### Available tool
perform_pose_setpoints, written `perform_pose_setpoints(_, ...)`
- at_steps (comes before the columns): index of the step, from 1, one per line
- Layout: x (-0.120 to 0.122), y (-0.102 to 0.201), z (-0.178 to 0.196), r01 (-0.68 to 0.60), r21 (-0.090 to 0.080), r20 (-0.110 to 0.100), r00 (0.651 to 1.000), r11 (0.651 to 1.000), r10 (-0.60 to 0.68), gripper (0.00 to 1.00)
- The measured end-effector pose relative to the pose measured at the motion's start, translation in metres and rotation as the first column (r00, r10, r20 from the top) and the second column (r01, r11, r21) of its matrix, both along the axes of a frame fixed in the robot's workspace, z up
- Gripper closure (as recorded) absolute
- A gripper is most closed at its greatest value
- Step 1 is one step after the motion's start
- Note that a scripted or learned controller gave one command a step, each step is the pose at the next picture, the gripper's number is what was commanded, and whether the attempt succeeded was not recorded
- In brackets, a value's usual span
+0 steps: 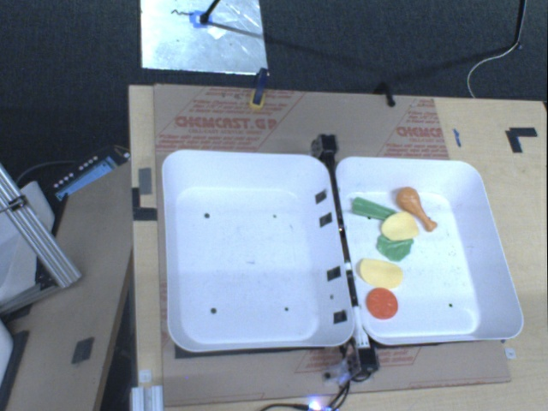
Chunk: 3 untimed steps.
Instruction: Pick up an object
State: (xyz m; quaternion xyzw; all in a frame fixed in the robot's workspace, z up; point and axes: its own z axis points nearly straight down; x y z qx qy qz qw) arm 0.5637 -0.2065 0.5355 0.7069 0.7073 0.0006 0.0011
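Two white bins sit side by side on the counter, over a brown cardboard sheet (pixel 360 114) with red print. The left bin (pixel 175 255) is toward the counter's left edge, and the right bin (pixel 492 264) is toward its right edge. The bins touch along the middle seam, where small black clips (pixel 325 220) run down the join.

All the task objects are in the right bin, clustered in its left half near the seam:
- An orange drumstick toy (pixel 413 205) is nearest the bin's far edge. It lies tilted, with the thick end toward the far-left.
- A long green piece (pixel 371 206) lies just left of the drumstick, close to the seam.
- A yellow round piece (pixel 399 226) touches the drumstick's lower side and overlaps the end of the long green piece.
- A green crumpled piece (pixel 395 247) sits directly below the yellow round one, touching it.
- A flat yellow piece (pixel 379 272) lies just below that.
- A red-orange disc (pixel 382 303) is nearest the bin's near edge, just below the flat yellow piece. Whether those two touch is too close to call.

Pincer state: cannot tell.

A yellow and blue clamp (pixel 258 92) sits at the counter's far edge. Beyond the far edge, a shiny metal plate (pixel 223 45) lies on the dark floor. A white cable (pixel 501 51) curls past the far-right corner. An aluminium rail (pixel 38 242) angles in off the counter's left edge.
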Motion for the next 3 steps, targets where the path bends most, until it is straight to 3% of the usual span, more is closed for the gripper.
perform_pose_setpoints(3,-0.065,0.000,0.000,-0.001,0.000,0.001,1.000,1.000,0.001,1.00)
